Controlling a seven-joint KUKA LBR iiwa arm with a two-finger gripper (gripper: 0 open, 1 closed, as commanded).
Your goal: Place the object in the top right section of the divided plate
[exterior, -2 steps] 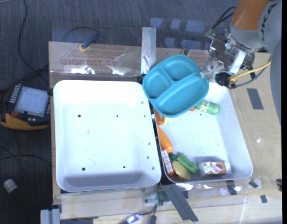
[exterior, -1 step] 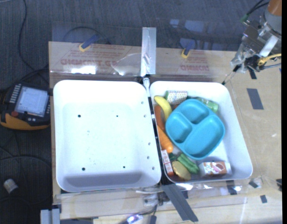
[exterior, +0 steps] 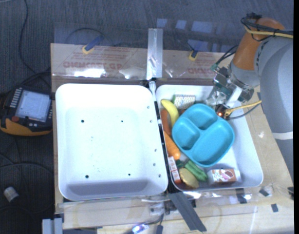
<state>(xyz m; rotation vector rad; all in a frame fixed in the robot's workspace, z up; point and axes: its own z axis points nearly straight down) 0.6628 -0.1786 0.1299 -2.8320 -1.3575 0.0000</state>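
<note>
A blue divided plate (exterior: 203, 134) lies tilted in the right bin (exterior: 249, 152), resting on other items, with nothing in its sections. My gripper (exterior: 218, 96) hangs over the bin's far right corner, just beyond the plate's upper right rim. Whether anything is between its fingers is hidden by the wrist. A yellow banana (exterior: 170, 110) lies along the plate's left side, with an orange carrot (exterior: 171, 146) below it.
A small green-and-white box (exterior: 184, 100) sits at the back of the right bin. A green vegetable (exterior: 195, 171), a yellowish item (exterior: 188, 179) and a red-and-white carton (exterior: 222, 175) lie at its front. The left bin (exterior: 108, 140) stands beside it.
</note>
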